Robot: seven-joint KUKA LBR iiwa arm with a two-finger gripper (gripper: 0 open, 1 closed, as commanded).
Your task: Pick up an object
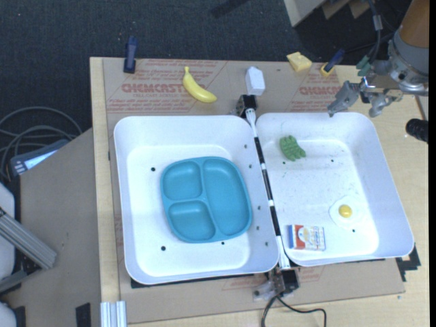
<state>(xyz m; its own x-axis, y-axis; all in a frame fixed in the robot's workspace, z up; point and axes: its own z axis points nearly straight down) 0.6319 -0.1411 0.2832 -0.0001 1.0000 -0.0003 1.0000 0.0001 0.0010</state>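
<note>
Camera view: end effector (357, 95), fingers spread and holding nothing, poised above the right bin's (381, 152) far rim, presumably staging a descent toward the green toy (292, 147) lying inside that bin.

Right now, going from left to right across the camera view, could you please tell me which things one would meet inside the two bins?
Blue divided plate in the left bin → green toy → small printed card → fried-egg toy, the last three in the right bin.
</note>
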